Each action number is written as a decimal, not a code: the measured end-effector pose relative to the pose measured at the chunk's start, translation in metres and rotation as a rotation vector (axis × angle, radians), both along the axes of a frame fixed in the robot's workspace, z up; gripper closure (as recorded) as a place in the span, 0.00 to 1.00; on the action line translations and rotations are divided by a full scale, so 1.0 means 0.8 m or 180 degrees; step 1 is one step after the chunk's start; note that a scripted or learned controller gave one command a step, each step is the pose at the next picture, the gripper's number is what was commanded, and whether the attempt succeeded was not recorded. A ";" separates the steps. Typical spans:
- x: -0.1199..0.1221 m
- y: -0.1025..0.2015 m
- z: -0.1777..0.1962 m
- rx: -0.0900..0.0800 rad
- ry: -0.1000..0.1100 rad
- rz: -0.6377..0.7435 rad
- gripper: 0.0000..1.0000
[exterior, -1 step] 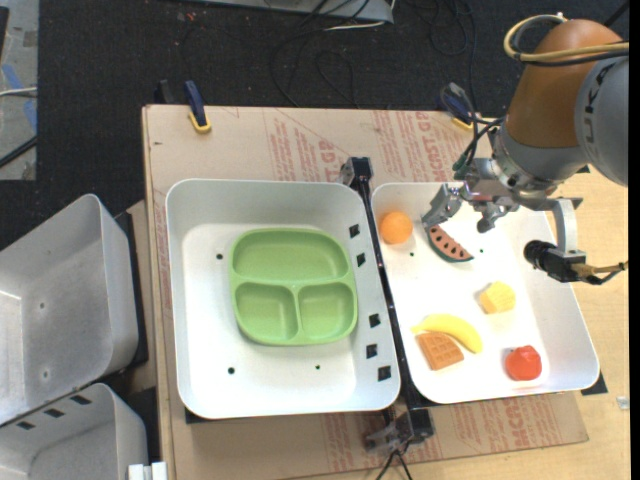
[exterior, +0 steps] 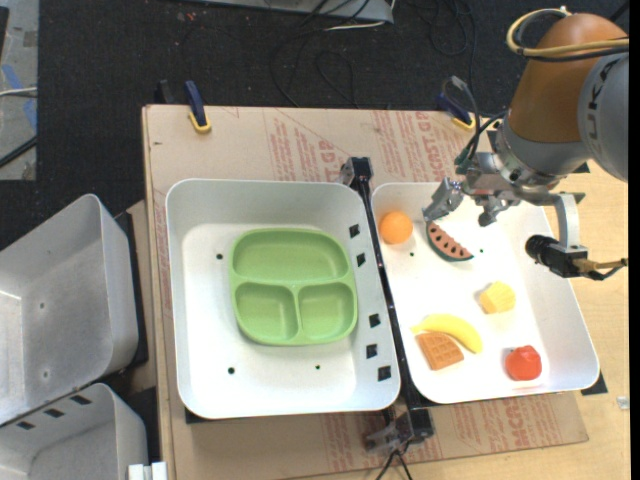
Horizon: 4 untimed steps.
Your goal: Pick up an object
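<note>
Hovering over the far end of the right white bin [exterior: 560, 373], the two-finger gripper [exterior: 470, 203] sits just above the red watermelon-slice toy with the green rind [exterior: 450, 242], fingers spread apart and nothing between them as far as I can see. So the slice looks like the likely pick, lying flat on the bin floor toward the far left corner, with the small orange ball [exterior: 396, 228] just to its left. My guess is it's hollow plastic play food: very light, stiff, a bit slick, not fragile at all. It's thin and wedge-shaped, so I'd pinch it across the narrow width, rind to red edge, around the middle, instead of along its length where the tips taper and it could squirt out. Lying that flat, the fingers need to get right down to the floor or they'll just skate over it. Nearer in the same bin are a yellow lumpy block [exterior: 497, 297], a yellow banana toy [exterior: 452, 332], an orange waffle-like square [exterior: 439, 351] and a red tomato-ish piece [exterior: 523, 364]. The left white bin [exterior: 200, 218] holds a green divided plastic tray [exterior: 295, 285].
</note>
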<state>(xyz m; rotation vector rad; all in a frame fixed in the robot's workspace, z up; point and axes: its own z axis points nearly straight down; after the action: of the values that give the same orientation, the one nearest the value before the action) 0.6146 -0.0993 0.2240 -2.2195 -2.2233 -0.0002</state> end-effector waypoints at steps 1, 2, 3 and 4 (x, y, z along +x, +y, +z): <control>0.010 -0.002 -0.059 -0.0001 0.0009 -0.0006 0.00; 0.002 -0.004 -0.134 0.0000 0.0009 -0.0013 0.00; 0.002 -0.003 -0.166 -0.0001 0.0005 -0.0013 0.00; 0.003 -0.003 -0.151 -0.0002 -0.0006 -0.0014 1.00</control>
<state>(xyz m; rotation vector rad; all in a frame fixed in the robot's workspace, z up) 0.6169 -0.1018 0.1029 -2.2254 -2.2197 -0.0016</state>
